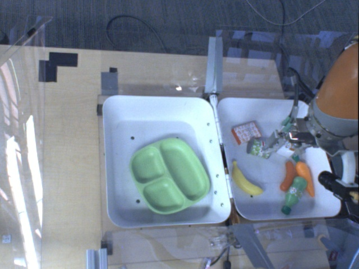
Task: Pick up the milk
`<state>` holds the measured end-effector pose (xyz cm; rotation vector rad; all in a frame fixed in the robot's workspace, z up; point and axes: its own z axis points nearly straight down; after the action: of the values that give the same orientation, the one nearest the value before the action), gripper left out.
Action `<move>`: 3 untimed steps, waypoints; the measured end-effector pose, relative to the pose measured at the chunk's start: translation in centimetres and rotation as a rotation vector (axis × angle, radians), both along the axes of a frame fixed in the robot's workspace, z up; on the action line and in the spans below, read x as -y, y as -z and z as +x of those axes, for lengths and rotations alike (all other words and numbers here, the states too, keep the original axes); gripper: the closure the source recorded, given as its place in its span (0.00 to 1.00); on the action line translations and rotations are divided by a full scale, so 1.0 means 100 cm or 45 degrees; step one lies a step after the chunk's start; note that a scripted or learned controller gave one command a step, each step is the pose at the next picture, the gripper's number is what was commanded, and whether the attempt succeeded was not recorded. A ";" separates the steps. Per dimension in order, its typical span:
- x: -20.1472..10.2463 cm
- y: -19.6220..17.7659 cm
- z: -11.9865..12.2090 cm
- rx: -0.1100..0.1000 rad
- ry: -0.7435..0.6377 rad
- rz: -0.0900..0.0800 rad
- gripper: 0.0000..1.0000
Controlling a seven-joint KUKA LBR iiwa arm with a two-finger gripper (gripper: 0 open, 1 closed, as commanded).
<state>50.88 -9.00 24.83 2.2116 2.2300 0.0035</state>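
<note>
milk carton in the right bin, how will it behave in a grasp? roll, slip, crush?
The milk carton lies flat, a boxy shape, so it probably won't roll. Being small and toy-like, it is likely light and may slide on the smooth right bin if nudged. Its low profile may make pinching hard.

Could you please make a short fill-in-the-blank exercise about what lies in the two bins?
1. The green divided plate lies in the ____ bin.
2. The banana has the colour ____.
3. The green bottle lies beside the ____ carrots.
4. The tool is over the ____ bin.

Missing words: left; yellow; orange; right
</note>
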 end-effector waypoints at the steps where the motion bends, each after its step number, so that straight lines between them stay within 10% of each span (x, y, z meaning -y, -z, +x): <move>1: 0.075 0.008 0.049 0.004 -0.214 -0.002 0.00; 2: 0.112 0.077 0.110 0.005 -0.457 -0.004 0.00; 3: 0.114 0.159 0.120 0.010 -0.595 -0.007 0.00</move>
<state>62.89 -20.44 8.90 1.6310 2.6741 0.0063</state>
